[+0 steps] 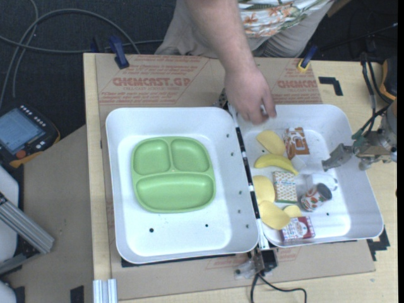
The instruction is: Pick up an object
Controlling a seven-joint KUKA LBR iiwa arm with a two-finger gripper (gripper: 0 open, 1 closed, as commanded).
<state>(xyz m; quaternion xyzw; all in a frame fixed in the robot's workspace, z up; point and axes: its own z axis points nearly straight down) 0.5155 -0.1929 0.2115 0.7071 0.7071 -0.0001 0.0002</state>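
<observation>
Over the right bin (353, 223), the hand (333, 160) is blurred; its grip state is unreadable.

At the scene's right edge, the robot's grey metal two-finger gripper (334, 159) is small and angular, joined to a pale boxy wrist block. Thin dark cables (372, 115) loop above it. The person at the far side wears a short-sleeved shirt with a floral print (278, 5).
</observation>
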